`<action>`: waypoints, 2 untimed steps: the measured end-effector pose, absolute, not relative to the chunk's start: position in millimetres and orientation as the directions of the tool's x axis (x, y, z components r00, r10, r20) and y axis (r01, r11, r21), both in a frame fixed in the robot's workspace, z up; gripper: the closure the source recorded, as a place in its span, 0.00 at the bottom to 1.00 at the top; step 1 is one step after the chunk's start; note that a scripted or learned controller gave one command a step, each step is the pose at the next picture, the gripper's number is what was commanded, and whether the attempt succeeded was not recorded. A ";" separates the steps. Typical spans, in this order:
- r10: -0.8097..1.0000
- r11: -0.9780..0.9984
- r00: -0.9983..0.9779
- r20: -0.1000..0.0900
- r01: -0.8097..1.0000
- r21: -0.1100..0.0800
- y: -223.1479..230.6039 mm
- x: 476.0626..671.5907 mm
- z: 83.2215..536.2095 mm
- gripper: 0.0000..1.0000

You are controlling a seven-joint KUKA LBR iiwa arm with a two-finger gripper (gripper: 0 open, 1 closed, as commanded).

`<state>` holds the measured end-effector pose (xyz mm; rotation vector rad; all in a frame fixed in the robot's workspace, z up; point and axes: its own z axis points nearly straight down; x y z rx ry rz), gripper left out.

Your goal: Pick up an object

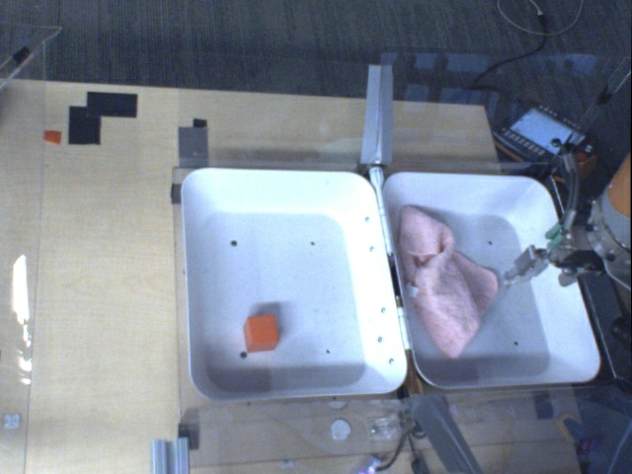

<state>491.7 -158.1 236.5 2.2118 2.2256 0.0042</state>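
A crumpled pink cloth (441,284) lies in the right bin (513,197), against its left wall. A small orange block (262,333) sits in the left bin (286,191), near the front left. My gripper (544,272) hangs over the right side of the right bin, just to the right of the cloth. It is open, with nothing between its fingers. One fingertip (517,270) points toward the cloth's right edge and stands a little apart from it.
A metal divider post (376,117) rises behind the seam between the bins. A tablet-like device (541,131) and cables lie at the back right. Black markers (99,115) and a small orange tag (52,137) sit on the wooden bench at the far left.
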 end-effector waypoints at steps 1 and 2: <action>0.995 0.098 -0.098 0.000 0.995 0.004 -110.7 508.6 108.2 0.00; 0.983 0.183 -0.183 -0.005 0.983 0.015 -95.1 522.1 91.8 0.00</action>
